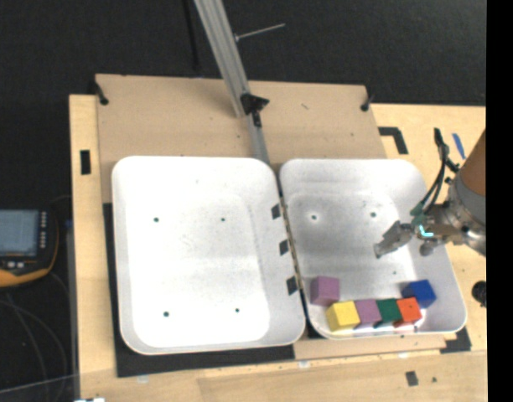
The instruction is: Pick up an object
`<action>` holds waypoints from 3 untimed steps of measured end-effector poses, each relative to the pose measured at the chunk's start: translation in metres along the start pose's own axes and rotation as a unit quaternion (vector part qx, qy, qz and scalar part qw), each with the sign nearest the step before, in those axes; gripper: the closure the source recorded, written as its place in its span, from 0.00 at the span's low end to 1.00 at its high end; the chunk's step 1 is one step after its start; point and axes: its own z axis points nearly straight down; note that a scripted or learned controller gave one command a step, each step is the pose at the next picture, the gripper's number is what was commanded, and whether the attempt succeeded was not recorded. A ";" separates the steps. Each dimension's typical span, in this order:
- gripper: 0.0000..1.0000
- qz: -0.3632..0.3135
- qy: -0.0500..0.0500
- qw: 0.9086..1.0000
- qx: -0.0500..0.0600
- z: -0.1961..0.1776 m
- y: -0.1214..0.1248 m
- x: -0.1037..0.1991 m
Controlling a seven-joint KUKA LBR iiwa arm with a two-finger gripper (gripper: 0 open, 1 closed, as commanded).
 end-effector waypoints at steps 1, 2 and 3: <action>0.00 -0.004 0.001 1.000 0.000 0.000 0.016 0.053; 0.00 0.000 0.000 1.000 0.000 0.000 0.015 0.050; 0.00 0.000 0.000 1.000 0.000 0.000 0.015 0.050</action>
